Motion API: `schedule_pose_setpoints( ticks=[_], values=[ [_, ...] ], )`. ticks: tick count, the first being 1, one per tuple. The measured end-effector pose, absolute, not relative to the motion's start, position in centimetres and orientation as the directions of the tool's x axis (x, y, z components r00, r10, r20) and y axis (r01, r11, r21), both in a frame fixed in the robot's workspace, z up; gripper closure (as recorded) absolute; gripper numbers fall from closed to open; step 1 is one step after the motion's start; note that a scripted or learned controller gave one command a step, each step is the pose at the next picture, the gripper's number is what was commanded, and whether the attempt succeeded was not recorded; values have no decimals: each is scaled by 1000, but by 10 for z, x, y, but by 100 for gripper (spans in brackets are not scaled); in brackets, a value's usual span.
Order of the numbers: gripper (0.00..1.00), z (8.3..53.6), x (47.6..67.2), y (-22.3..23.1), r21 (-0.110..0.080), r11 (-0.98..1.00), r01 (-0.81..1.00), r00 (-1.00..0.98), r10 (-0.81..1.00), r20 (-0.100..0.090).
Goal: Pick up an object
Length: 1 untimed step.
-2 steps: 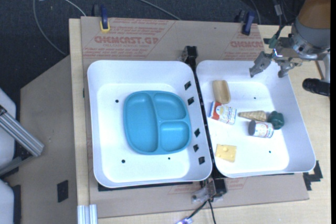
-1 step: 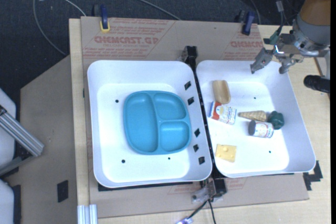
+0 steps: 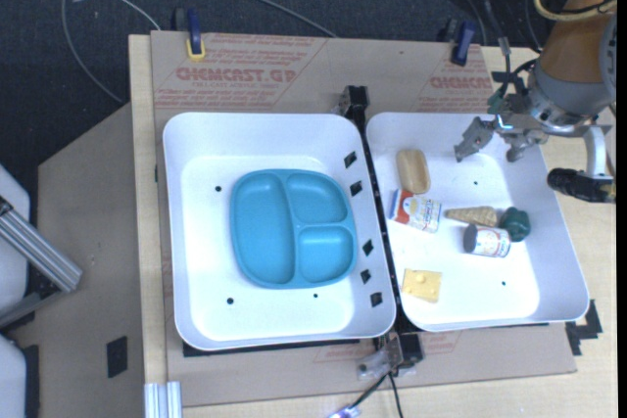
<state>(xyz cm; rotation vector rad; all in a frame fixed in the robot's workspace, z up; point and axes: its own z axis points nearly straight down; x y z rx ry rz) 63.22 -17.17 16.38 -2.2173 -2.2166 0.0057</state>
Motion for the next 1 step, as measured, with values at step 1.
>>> schedule_pose_setpoints(
  ticks=[1],
  values=[
    [0,109,622,-173,-7,0,1000,0,1000,2]
  ],
)
